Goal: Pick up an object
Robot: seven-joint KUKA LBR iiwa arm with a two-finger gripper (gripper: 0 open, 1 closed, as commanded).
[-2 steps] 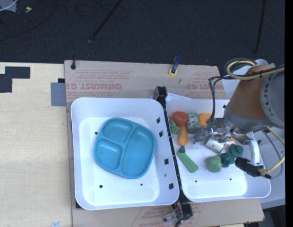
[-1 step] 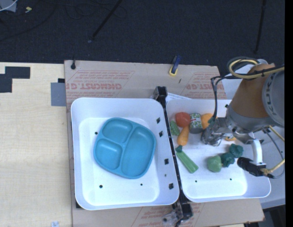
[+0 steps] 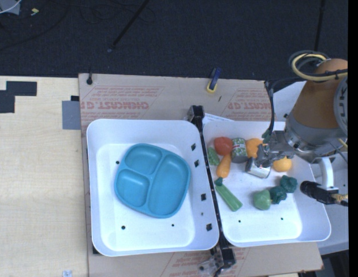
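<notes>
Several toy foods lie in the right bin point(image 3: 283, 227): a red piece point(image 3: 223, 145), a small can-like piece point(image 3: 239, 148), an orange piece point(image 3: 253, 148), an orange carrot point(image 3: 224, 166), a green cucumber point(image 3: 228, 195), a green pepper point(image 3: 261, 199), a dark teal piece point(image 3: 283, 189) and a yellow-orange fruit point(image 3: 282, 165). My gripper point(image 3: 261, 163) hangs low over the bin's upper middle, between the orange piece and the yellow-orange fruit. Its tips sit close to the bin floor.
The left bin point(image 3: 104, 224) holds a blue divided plate point(image 3: 152, 179). A black divider point(image 3: 205, 172) runs between the bins. The arm's grey body with the orange band point(image 3: 320, 100) comes in over the right bin's right edge. A blue-yellow clamp point(image 3: 213, 81) sits on the cardboard behind.
</notes>
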